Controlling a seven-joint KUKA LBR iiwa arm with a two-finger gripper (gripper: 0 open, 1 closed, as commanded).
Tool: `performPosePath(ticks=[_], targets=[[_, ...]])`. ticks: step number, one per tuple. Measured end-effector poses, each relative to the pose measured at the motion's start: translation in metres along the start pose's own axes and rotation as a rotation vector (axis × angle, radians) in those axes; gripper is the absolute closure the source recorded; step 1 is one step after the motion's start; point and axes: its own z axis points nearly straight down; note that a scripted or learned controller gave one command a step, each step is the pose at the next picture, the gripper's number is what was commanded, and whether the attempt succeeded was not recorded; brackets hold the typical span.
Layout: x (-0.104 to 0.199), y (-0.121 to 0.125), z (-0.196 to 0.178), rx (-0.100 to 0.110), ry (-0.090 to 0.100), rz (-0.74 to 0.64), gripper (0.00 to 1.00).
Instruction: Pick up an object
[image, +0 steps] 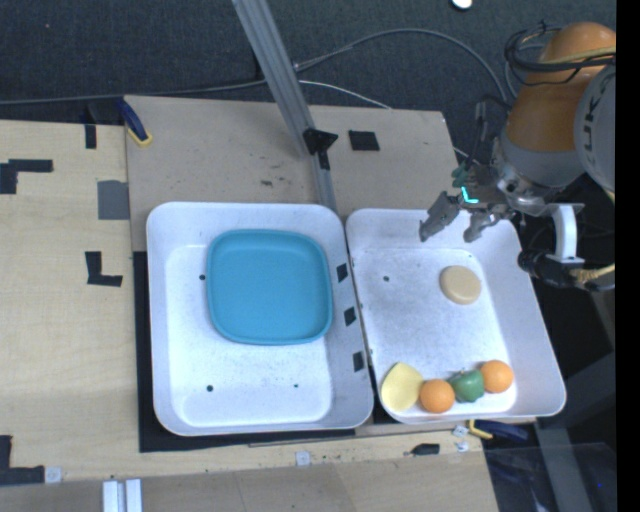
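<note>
Here's the arm (560, 110): grey casing, a glossy orange band bulging above the wrist. Black cables loop around its top and trail down its side. At the tip, a gripper (458, 226) with two dark grey fingers, a small teal light glowing above them.

Over the far edge of the right bin (520, 300) the gripper (456, 226) hangs with its two fingers spread and nothing between them. Below it a round beige piece (461, 285) lies alone, and along the near wall sit a yellow piece (402, 386), an orange ball (436, 396), a green piece (467, 385) and another orange ball (496, 376). The left bin (170, 330) holds a blue square plate (268, 285).
</note>
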Motion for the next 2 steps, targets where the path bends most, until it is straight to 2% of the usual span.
performPosePath(ticks=[1,2], targets=[[0.000,0.000,0.000,0.000,0.000,0.000,0.00],[-0.004,-0.002,0.062,0.005,0.001,0.000,0.00]])
